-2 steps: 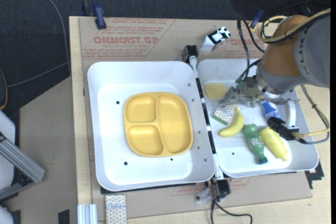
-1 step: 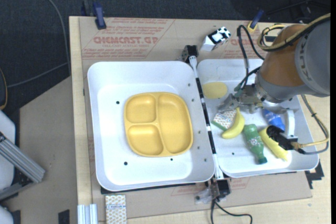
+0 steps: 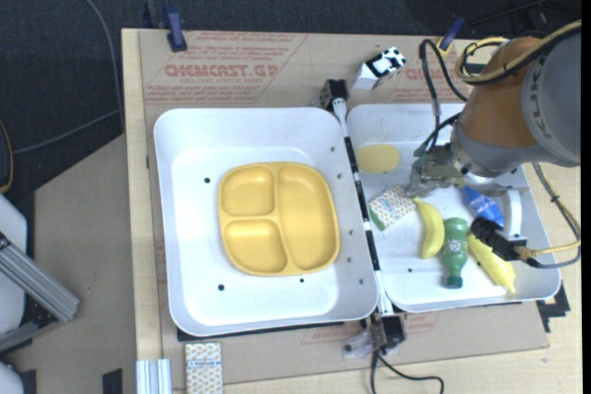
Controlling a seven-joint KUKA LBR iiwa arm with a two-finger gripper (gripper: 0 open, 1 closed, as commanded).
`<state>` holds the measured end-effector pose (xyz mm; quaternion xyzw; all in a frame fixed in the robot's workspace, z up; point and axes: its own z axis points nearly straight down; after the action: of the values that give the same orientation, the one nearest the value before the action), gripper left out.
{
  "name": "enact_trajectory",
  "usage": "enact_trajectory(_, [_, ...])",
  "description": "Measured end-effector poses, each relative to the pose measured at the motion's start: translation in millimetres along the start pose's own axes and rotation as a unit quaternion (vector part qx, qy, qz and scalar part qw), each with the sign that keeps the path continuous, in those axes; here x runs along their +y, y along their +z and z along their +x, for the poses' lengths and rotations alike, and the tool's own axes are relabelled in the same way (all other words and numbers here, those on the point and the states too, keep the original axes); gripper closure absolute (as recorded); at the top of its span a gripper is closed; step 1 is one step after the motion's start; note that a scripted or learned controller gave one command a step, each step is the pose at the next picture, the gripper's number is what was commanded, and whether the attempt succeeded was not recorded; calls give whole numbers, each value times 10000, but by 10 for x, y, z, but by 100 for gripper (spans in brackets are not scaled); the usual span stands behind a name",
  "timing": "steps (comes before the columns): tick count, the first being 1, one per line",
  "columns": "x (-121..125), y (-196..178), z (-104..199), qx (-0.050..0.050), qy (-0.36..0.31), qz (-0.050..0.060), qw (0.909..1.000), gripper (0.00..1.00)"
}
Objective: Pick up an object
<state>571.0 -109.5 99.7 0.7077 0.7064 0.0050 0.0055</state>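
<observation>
Where gripper hovers, banana near

Two white bins sit on a pale brown table printed with red lettering. The left bin holds a yellow divided plate. In the right bin are two yellow bananas, a green bottle, a pale yellow disc and a blue item. The arm is grey with an orange band.

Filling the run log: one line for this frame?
arm: over right bin | gripper: low, above banana | grasp: unclear | left bin: yellow tray
</observation>
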Motion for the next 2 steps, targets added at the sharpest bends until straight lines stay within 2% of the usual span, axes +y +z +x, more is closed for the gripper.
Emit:
enact_trajectory(1, [-2, 2, 0, 1, -1, 3, 10000, 0])
enact_trajectory(2, [-383, 101, 3, -3, -4, 8, 10000, 0])
